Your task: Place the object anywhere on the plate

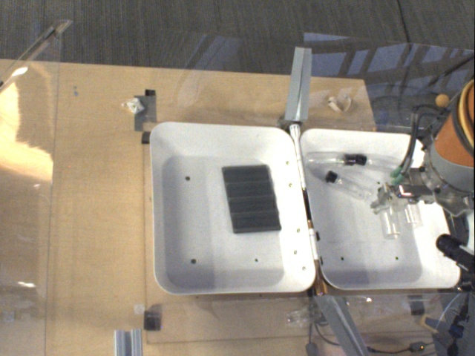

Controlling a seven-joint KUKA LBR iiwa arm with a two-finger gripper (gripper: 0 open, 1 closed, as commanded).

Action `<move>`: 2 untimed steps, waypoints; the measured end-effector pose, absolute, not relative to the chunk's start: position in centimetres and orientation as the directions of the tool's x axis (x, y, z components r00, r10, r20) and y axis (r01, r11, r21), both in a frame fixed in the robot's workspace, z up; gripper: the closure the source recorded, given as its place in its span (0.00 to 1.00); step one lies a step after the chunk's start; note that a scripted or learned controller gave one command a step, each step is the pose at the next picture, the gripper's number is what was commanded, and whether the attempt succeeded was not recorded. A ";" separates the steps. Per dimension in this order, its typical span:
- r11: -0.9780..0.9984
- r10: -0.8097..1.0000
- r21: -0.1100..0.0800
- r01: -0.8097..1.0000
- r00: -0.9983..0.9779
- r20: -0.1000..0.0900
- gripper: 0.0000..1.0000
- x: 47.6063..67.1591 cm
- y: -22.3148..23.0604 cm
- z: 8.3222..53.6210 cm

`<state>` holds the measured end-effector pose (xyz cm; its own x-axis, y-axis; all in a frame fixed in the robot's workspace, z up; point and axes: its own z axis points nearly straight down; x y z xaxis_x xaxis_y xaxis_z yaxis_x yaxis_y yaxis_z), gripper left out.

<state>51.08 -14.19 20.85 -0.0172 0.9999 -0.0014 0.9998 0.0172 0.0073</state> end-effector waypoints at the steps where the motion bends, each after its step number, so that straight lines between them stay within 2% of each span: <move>1: 0.035 0.999 0.005 0.999 -0.035 0.000 1.00 52.2 -2.7 18.4; 2: -0.116 0.993 0.003 0.993 0.116 0.001 1.00 55.7 4.3 19.1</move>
<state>55.73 4.27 19.07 0.1163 0.9932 0.0008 0.9932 -0.1163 0.0034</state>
